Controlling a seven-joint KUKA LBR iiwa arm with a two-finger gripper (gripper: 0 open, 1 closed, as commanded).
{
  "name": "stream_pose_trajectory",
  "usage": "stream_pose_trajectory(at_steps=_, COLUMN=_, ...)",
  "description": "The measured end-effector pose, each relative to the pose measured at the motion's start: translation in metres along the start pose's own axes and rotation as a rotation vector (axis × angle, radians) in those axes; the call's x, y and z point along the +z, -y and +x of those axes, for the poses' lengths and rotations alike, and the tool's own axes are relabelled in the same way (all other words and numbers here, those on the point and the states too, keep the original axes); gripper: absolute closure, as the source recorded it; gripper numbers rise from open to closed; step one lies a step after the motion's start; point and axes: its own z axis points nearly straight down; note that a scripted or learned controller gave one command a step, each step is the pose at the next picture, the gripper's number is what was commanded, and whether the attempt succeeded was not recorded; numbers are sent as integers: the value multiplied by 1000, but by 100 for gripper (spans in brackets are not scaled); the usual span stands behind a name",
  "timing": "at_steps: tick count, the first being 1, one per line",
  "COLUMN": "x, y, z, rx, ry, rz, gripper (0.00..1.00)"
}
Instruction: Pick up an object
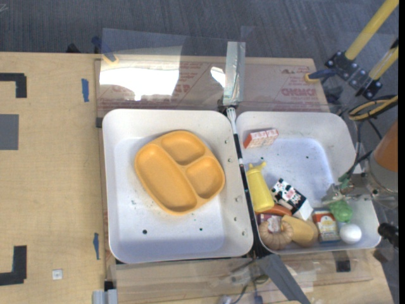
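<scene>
The right bin (316,154) holds several small items. A red and white carton (261,138) lies near its back wall. A yellow bottle (259,187) lies along its left wall, with a black and white cow-patterned item (289,196) beside it. Along the front wall sit a round bread roll (276,231), a yellow piece (304,231), a small red box (326,225), a white egg (350,234) and a green item (342,211). My gripper (345,194) hangs low at the bin's right side, just above the green item and partly covering it.
The left bin (126,233) carries an orange divided plate (180,170). A clear plastic sheet (164,75) and a metal strip (233,75) lie behind the bins. Yellow poles with clamps (361,43) stand at the back right. The wooden bench (44,170) extends left.
</scene>
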Motion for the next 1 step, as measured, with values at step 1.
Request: stream_pose_trajectory(at_steps=1, x=-98, y=11, z=100, rx=82, ry=-2, rz=10, gripper=100)
